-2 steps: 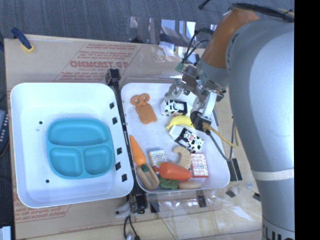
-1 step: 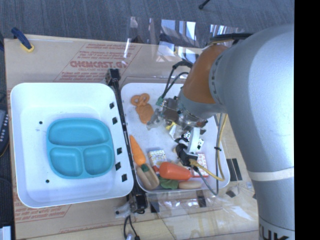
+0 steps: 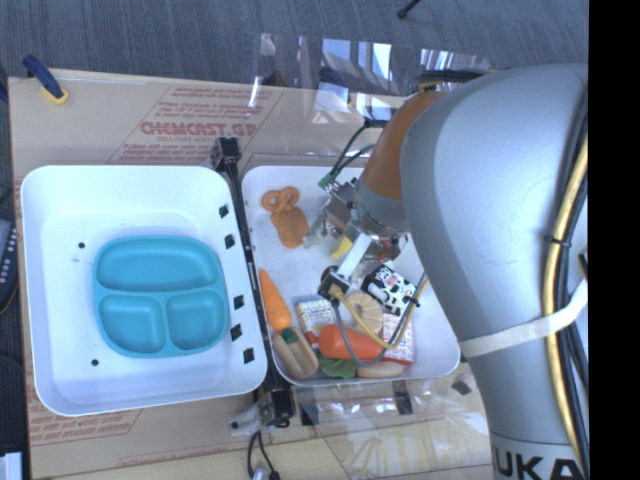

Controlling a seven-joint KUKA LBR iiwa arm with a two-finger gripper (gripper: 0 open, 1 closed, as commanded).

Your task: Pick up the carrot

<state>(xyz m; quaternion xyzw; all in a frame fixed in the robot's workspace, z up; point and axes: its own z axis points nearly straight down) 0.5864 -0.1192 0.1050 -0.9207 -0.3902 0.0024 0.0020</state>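
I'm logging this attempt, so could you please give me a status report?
Claw over right bin, upper middle. Carrot lying along bin's left wall, apart from claw. Other toy food crowds its lower end.

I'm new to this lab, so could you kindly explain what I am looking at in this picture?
The picture comes from one camera fixed above a bench, looking down at a slant. The big grey shape on the right is a robot arm. Its gripper hangs over the right bin, and the view does not show it holding anything. The left bin holds a blue plate with three compartments. The right bin holds toy food: a carrot along its left wall, a brown pretzel farther back, a cow-patterned piece, and a small pile at the front. The arm is meant to pick up the carrot, which lies apart from the gripper.
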